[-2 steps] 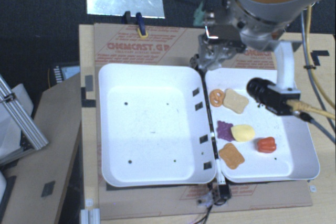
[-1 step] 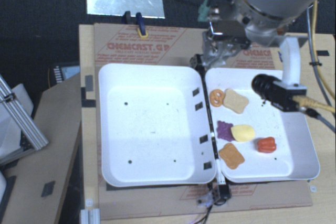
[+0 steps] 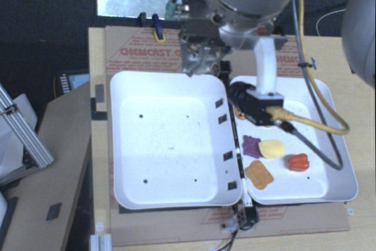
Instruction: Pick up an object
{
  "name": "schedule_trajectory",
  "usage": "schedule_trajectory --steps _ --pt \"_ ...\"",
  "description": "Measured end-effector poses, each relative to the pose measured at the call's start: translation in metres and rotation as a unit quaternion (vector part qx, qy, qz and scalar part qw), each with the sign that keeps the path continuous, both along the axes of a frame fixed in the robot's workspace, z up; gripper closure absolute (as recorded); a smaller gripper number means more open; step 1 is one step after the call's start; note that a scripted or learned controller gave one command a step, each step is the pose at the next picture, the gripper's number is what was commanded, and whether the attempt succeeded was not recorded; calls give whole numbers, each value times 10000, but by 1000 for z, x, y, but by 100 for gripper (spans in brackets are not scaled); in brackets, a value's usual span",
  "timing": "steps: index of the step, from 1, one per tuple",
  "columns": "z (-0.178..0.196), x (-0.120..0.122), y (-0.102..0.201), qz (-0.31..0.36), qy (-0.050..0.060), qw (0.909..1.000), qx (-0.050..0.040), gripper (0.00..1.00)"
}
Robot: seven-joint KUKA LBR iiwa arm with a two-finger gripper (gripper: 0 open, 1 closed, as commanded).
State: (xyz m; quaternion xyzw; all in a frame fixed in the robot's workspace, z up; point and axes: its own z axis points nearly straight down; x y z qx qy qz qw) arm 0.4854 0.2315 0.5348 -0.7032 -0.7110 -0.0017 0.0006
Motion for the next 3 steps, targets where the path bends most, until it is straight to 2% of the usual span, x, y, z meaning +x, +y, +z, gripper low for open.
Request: schedule_trajectory --steps 1,2,3 --pt "-205 -1 3 -48 80 9999 -51 100" --pt "-161 72 -58 -82 -35 10000 -17 100" --pt "10 95 -5 -18 -90 10000 26 100"
